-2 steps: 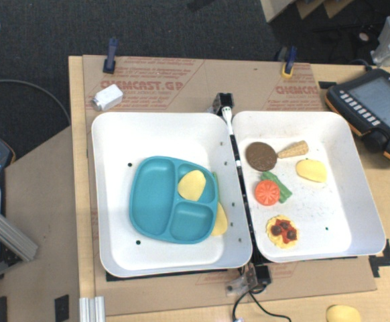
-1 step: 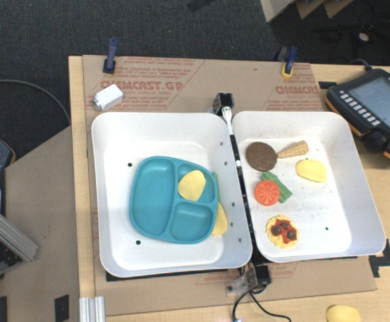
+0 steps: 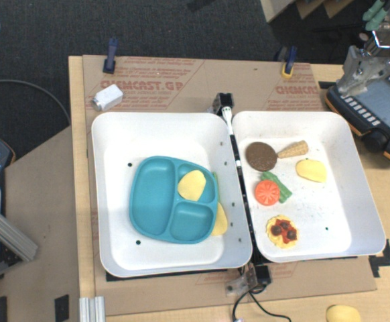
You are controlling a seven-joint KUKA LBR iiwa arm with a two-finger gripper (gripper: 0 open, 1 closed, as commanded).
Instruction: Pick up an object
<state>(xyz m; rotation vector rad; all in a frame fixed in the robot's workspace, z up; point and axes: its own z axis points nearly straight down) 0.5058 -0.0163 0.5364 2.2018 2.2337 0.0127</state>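
I'm watching the right bin (image 3: 366, 213): a brown disc (image 3: 261, 155) and cone (image 3: 292, 149) sit at twelve o'clock, a yellow piece (image 3: 311, 171) at two, a tomato (image 3: 267, 192) in the centre and a pizza (image 3: 283, 231) at six. The left bin (image 3: 111, 180) carries a teal tray (image 3: 158, 203). The claw (image 3: 366, 62) sits past the right bin's two o'clock corner, and I cannot tell its grip.

Toy foods (image 3: 267, 192) loose in right bin (image 3: 362, 200), perhaps plastic.
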